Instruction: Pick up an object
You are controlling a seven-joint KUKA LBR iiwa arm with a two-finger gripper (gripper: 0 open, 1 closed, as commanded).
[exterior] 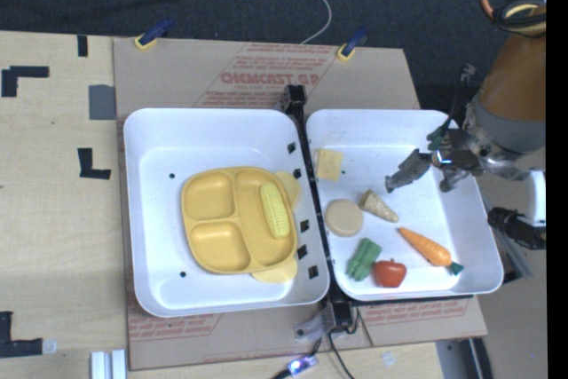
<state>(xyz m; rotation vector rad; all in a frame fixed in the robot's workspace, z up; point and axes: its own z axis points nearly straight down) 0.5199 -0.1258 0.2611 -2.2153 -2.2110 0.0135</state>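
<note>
Tomato [390, 272] sits untouched at six o'clock; my claw [424, 171] hangs spread and unloaded above the wedge [379, 207]. Nothing picked yet.

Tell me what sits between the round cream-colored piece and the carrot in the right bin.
In the camera view, a pale wedge-shaped piece lies between the round cream piece and the carrot, slightly above the line joining them.

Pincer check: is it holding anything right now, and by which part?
Nothing is held. The pincer hangs over the right white bin, apart from the pale wedge-shaped piece.
</note>
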